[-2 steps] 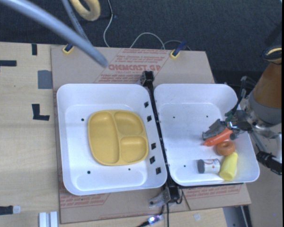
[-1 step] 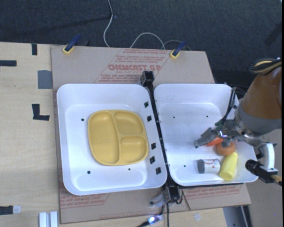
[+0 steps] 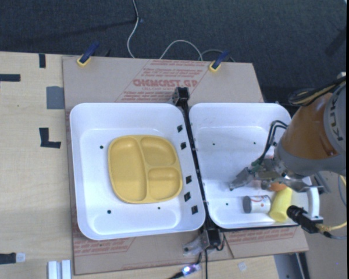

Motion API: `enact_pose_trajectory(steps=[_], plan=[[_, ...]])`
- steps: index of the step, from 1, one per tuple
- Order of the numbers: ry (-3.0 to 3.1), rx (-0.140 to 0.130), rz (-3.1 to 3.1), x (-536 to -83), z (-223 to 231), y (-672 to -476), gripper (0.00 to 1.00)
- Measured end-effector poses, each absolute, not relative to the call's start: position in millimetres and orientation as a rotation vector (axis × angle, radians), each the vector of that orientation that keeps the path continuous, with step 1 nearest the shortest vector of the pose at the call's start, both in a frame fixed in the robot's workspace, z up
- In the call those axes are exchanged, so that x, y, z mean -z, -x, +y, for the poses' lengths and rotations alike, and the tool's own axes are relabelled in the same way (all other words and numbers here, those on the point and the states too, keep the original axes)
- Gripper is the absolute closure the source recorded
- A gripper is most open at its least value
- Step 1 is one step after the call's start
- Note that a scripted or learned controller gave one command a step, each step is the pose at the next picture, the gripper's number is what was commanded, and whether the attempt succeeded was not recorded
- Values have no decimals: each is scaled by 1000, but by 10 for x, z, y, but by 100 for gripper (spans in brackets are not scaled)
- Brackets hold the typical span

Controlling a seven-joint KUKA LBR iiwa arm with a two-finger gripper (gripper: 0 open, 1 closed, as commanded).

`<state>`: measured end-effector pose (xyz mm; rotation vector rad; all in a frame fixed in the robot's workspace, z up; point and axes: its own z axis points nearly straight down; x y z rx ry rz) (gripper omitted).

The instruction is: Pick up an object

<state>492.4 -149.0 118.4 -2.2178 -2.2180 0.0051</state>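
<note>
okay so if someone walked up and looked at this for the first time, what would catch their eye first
Probably the yellow divided plate, lying flat in the middle of the left bin. Next, the grey arm with its orange band reaching into the right bin, its gripper low beside a small white bottle and a yellow object.

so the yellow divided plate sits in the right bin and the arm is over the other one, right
Not quite: the camera view shows the yellow divided plate in the left bin, not the right one. The arm reaches over the other one, the right bin, as you said.
</note>
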Motion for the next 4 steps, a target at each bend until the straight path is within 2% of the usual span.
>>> enact_pose_trajectory(steps=[1,2,4], plan=[[2220,-3,-2221,-830,-1485,-4920,0],[2222,-2,-2223,-953,-1491,-4927,100],[2220,3,-2226,-1875,-1433,-5008,100]])
